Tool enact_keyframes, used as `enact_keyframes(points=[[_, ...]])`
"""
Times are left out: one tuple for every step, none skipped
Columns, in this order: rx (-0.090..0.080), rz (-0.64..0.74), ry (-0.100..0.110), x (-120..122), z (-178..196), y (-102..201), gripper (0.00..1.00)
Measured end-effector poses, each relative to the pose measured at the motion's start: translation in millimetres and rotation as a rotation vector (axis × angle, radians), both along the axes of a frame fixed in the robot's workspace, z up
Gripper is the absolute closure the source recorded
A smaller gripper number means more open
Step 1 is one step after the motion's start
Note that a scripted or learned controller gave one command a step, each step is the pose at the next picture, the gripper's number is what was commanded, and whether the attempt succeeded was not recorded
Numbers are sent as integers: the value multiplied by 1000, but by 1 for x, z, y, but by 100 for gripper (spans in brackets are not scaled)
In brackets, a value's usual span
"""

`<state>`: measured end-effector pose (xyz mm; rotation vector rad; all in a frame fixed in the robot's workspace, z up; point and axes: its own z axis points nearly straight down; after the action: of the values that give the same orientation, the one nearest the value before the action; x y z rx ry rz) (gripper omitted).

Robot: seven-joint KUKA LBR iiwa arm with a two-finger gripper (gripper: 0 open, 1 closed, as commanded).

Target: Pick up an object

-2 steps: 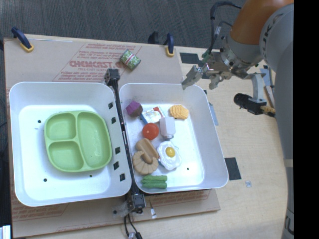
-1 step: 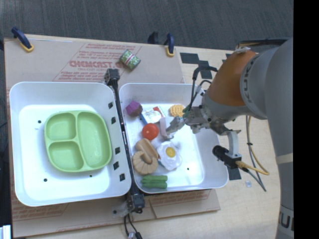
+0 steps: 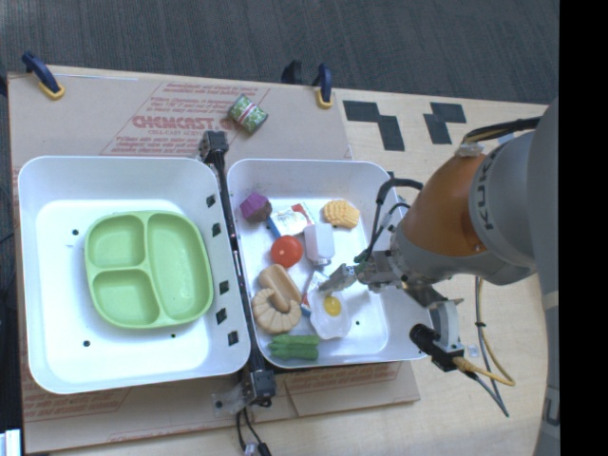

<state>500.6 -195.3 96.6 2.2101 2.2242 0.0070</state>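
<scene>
our hand hangs low in the right bin, just above the fried egg; we cannot tell its finger state. crowded toys nearby could make us nudge the egg or snag two.

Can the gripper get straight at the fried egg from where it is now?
Probably yes. The gripper hangs right above the fried egg, nothing between them, though the white bottle and bread piece crowd close.
</scene>
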Motion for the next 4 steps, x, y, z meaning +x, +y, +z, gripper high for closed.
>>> enact_keyframes(points=[[0, 7, 1, 1, 10, 0, 100], [1, -1, 7, -24, 114, 5, 100], [-1, -1, 5, 1, 184, -17, 100], [1, -1, 9, 47, 165, -16, 100]])
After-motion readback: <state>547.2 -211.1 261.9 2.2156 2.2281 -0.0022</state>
